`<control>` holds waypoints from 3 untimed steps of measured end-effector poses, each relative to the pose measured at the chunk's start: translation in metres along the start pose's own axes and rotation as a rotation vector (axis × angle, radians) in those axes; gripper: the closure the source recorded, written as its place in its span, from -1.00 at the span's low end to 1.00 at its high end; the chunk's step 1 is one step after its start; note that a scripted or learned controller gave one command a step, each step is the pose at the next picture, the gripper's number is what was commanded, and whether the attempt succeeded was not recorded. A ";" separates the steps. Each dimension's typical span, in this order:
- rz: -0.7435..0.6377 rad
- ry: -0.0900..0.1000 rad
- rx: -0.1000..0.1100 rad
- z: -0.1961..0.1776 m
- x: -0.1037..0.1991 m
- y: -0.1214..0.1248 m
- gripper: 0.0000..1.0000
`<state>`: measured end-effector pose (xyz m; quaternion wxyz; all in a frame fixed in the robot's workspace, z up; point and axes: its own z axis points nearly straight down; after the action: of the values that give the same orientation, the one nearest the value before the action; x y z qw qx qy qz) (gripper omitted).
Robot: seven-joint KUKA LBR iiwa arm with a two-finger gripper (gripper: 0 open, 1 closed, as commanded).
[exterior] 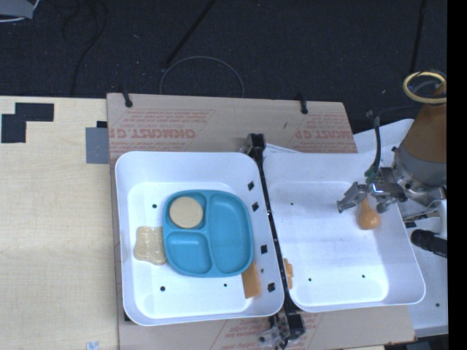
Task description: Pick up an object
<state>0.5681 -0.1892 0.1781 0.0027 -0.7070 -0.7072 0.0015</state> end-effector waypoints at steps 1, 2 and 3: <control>0.001 0.001 0.002 0.056 -0.004 -0.010 -1.00; 0.003 -0.001 -0.002 0.043 -0.005 -0.009 1.00; -0.001 -0.003 -0.009 -0.013 -0.011 0.000 1.00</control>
<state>0.5681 -0.2004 0.1908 -0.0015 -0.7069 -0.7074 -0.0006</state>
